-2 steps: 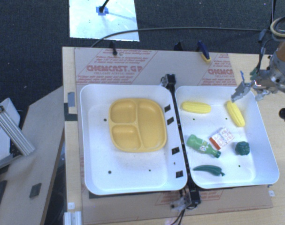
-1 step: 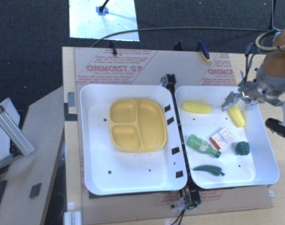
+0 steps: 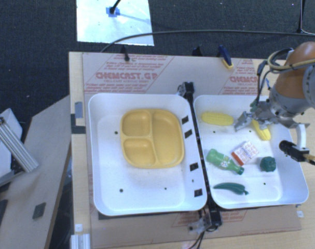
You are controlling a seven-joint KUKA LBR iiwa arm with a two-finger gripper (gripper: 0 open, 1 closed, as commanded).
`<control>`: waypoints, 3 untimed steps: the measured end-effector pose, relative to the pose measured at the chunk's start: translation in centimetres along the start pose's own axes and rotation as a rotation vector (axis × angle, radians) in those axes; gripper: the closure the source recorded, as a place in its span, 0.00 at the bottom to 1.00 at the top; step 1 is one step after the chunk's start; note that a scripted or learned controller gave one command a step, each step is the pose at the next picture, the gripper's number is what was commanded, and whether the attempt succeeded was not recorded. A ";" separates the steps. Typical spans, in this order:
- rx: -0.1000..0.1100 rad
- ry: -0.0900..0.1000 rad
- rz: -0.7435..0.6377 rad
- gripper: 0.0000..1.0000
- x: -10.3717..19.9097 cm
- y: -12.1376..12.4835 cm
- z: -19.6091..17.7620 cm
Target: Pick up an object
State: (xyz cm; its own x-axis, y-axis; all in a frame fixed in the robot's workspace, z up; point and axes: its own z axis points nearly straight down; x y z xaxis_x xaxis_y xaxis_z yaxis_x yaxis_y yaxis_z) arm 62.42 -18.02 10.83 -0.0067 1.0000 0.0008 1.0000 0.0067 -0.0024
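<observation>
Over the right white plastic bin (image 3: 297, 191), the grey two-finger gripper (image 3: 254, 119) hangs.
Its spread fingers straddle nothing; a small yellow corn piece (image 3: 262, 130) lies just beside.

arm (image 3: 302, 77) cut off at right edge

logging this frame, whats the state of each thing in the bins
yellow divided plate: flat in left bin, compartments bare
corn cob: lying in right bin
green bottle: on its side
red and white packet: lying flat
broccoli: resting loose
green pepper: lying flat
end effector: low over right bin
</observation>
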 end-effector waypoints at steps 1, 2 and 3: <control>-0.001 0.001 -0.001 0.00 0.2 0.1 2.4; -0.007 -0.001 -0.003 1.00 0.1 0.2 1.2; -0.008 -0.003 0.005 1.00 -0.7 -0.3 -4.5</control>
State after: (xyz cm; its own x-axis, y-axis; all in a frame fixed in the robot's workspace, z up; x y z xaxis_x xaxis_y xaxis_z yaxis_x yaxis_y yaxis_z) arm 62.12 -18.67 15.33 -0.0015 1.0000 -0.0019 1.0000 0.0015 0.0060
